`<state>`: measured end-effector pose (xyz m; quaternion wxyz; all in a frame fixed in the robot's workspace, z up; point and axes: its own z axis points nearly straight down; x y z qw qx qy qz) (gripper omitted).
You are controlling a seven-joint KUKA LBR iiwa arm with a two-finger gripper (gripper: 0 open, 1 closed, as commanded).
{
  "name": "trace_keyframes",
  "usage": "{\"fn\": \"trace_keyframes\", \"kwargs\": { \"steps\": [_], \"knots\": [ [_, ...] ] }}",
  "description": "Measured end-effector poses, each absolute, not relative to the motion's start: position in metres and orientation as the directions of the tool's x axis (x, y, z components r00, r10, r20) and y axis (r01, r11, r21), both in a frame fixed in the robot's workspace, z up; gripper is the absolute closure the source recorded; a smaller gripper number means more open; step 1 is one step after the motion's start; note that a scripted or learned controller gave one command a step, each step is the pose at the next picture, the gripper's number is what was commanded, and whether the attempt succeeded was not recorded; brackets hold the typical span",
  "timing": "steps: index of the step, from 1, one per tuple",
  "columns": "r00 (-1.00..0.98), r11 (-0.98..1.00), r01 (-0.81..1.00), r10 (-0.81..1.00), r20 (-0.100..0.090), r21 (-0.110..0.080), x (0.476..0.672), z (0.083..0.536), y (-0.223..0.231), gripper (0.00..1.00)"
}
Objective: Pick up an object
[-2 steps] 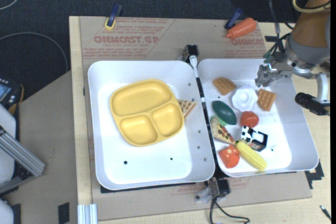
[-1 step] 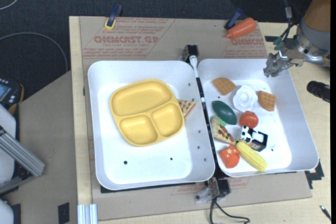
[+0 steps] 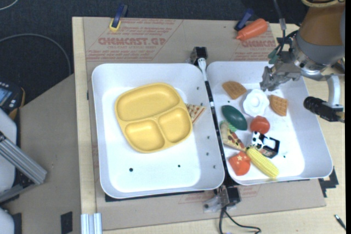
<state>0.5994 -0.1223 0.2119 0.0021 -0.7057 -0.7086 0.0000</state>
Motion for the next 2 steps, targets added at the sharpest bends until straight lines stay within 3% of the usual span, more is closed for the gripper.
{"fn": "trace_keyframes", "kwargs": {
  "steps": [1,2],
  "knots": [
    [-0.005,0.005,1.000,1.000,0.003,-0.003,0.565,0.219,-0.072,1.00],
    [-0.004,0.004,1.000,1.000,0.001,0.002,0.564,0.231,-0.044,1.00]
  ]
}}
